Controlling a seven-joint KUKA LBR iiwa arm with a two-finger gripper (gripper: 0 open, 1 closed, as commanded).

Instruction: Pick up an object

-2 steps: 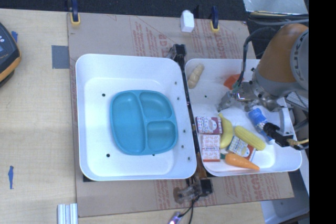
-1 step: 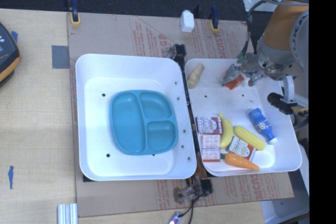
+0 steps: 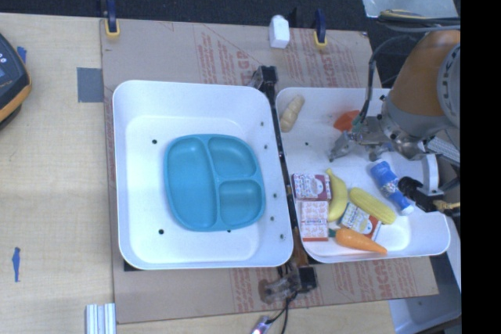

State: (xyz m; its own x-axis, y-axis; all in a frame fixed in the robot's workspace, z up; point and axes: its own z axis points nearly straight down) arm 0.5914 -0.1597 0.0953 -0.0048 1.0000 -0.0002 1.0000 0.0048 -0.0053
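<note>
My gripper [image 3: 351,149] hangs over the middle of the right bin [image 3: 313,138], open, with nothing between its fingers. A small red-orange item [image 3: 346,120] lies just behind it. A blue bottle [image 3: 389,184] lies to its right, partly under the wrist. In front of the gripper are a banana [image 3: 337,196], a corn cob [image 3: 372,205], a carrot [image 3: 360,241] and two red-and-white packets [image 3: 311,203]. A beige bread-like piece [image 3: 291,113] rests at the bin's far left corner.
The left bin [image 3: 141,168] holds a blue divided plate [image 3: 214,182]. The raised rims of both bins meet in a ridge [image 3: 279,168] between them. The grey arm with its orange band [image 3: 427,82] covers the right bin's far right side.
</note>
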